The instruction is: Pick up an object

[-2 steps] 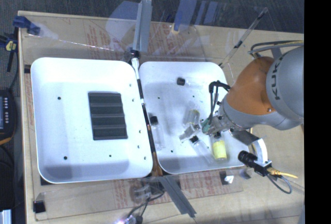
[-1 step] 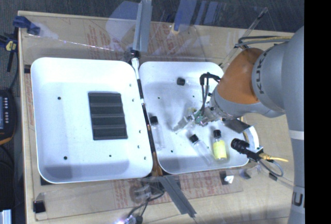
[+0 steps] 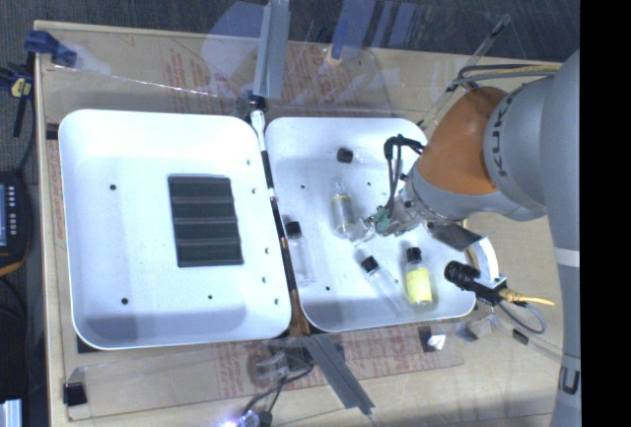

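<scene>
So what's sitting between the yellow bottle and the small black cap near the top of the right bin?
In the camera view, the claw sits roughly between the yellow bottle and the small black cap, with a clear vial just beside it.

Even, fairly bright light from above. The white bins [image 3: 158, 228] nearly wash out, their inner walls shading to soft grey. The arm [image 3: 493, 159] throws a faint shadow into the right bin [image 3: 325, 144]. Clear bottles blur into the white; detail is soft and grainy, the carpet dim.
</scene>
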Controlling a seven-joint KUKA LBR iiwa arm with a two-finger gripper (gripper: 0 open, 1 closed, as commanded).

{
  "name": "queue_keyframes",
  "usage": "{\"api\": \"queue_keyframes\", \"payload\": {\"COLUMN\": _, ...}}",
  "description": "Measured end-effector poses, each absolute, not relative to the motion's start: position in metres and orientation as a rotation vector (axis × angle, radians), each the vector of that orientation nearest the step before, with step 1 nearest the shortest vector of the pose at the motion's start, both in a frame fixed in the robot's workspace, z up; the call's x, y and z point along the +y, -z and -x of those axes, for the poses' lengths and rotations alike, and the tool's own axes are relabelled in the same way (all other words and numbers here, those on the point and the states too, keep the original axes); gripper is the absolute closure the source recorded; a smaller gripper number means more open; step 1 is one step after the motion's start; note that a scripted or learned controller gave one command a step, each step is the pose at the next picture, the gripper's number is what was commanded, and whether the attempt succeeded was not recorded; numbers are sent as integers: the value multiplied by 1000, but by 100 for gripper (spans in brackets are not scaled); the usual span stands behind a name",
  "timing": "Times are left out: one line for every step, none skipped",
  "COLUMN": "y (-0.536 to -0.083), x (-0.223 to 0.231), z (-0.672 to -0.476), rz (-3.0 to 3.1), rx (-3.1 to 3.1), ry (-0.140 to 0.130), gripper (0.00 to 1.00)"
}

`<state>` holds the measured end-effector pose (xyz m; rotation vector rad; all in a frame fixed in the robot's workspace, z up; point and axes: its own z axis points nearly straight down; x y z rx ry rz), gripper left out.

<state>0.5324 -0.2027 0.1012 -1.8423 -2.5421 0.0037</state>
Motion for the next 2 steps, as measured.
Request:
{"api": "queue_keyframes", "payload": {"y": -101, "x": -203, "z": -532, "rz": 1842, "rx": -2543, "ry": -4, "gripper": 0}}
{"api": "queue_keyframes", "payload": {"y": -92, "x": -210, "z": -624, "rz": 1817, "rx": -2562, "ry": 0, "gripper": 0}}
